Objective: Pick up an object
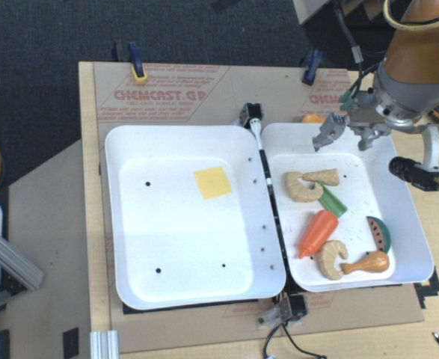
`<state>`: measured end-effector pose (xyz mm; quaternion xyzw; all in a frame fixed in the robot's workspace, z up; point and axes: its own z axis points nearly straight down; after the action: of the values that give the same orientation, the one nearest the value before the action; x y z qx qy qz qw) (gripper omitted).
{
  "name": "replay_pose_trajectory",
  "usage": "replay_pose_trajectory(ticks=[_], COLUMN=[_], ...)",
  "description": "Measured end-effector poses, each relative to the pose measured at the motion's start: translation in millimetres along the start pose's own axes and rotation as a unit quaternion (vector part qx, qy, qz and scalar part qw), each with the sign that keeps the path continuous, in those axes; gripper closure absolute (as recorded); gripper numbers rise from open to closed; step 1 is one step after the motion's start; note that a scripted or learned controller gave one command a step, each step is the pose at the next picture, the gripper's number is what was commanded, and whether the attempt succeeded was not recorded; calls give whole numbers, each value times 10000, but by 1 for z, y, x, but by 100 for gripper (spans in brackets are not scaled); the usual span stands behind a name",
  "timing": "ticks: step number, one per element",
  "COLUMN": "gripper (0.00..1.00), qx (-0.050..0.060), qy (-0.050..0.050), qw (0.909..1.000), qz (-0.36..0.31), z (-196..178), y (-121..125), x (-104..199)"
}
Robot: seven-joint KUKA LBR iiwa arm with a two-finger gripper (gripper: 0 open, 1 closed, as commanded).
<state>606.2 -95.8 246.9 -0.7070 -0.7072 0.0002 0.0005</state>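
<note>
My gripper point(348, 138) hangs over the far edge of the right bin point(407, 214), open, with nothing between its two fingers point(327, 135). Below it in that bin lie a tan bread piece point(309, 185), a green pod point(332, 201), an orange carrot point(317, 233), a watermelon slice point(379, 233), a brown drumstick point(367, 262) and a tan curled piece point(329, 259). A flat yellow square point(212, 182) lies alone in the left bin point(129, 208), well to the left of the gripper.
A small orange object point(312, 118) sits on the board just behind the right bin, beside the gripper's left finger. Blue clamps point(135, 57) point(312, 66) hold the board's far edge. The arm's black side fitting point(413, 173) overhangs the right bin's right rim.
</note>
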Motion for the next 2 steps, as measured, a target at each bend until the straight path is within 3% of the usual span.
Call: replay_pose_trajectory(ticks=[1, 2], gripper=[0, 0], qx=[67, 5], qy=[10, 1], qw=[10000, 10000], qz=[13, 0], z=[115, 164], y=[-39, -49], x=[-5, 0])
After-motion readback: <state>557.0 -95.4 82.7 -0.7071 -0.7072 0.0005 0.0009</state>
